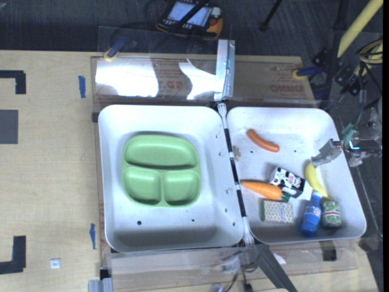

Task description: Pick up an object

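Two bins side by side on worktop (48, 163). Left bin (112, 163): divided tray (161, 169) in middle. Right bin (292, 120): sausage (262, 140) toward back. Carrot (262, 189) near centre divider, small printed box (287, 181) just right of it, touching. Patterned packet (277, 211) in front of carrot. Bottle (312, 213) right of packet, small can (331, 214) beside bottle at front right. Banana (313, 179) behind bottle. Hand (325, 153) over right bin's right side, just behind banana.
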Controlling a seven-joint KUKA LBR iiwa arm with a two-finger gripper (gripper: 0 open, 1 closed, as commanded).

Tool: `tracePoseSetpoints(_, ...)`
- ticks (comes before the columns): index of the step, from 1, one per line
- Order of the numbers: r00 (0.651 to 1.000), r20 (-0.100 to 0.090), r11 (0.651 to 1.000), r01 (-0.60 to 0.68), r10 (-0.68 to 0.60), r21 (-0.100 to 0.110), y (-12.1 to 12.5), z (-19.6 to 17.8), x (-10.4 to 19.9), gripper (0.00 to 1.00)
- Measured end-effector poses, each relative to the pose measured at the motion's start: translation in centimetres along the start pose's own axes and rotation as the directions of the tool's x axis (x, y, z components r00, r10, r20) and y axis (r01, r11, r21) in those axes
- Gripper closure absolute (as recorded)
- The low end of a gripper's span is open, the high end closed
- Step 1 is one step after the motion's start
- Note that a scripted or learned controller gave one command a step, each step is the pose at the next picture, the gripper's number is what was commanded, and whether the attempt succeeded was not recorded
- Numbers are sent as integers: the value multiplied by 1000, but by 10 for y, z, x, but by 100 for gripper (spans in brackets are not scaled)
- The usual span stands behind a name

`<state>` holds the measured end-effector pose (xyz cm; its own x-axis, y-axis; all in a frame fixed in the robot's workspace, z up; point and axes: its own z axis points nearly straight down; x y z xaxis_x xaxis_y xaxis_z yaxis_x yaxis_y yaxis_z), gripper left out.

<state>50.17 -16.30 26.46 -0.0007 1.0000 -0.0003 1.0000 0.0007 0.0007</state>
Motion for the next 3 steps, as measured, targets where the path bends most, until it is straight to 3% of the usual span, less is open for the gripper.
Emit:
tracePoseSetpoints(1,1000,3,999,-22,22,-26,18,152,-21,0)
tracePoseSetpoints(2,1000,-7,999,23,-23,-33,42,159,-41,0)
tracePoseSetpoints(3,1000,-6,999,22,-23,-34,42,159,-41,0)
